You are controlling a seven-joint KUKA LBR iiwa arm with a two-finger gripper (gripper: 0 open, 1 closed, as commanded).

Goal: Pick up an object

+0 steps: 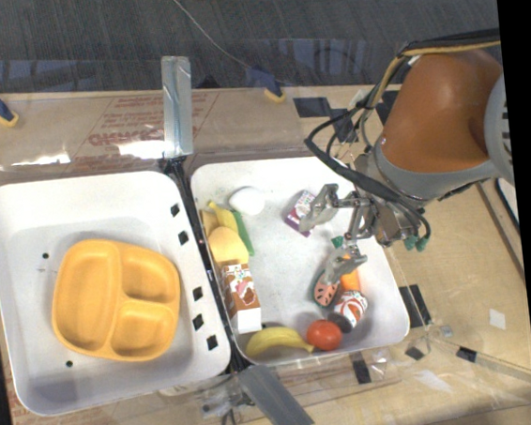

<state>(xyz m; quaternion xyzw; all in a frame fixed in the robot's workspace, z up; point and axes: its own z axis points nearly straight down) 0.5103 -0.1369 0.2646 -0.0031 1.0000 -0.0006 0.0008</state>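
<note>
We see the gripper (334, 217) over the right bin (272, 180), near its right edge, fingers spread apart w/ nothing between them. Candidate objs in that bin: purple packet (297, 214) just beside the upper finger, banana (273, 342) and tomato (325, 335) at the near edge, carton (241, 291) along the left wall. Left bin (11, 215) carries a yellow divided tray (114, 298) at centre.

glossy yellow plastic tray (114, 298), seemingly smooth white plastic bins (9, 281).
</note>
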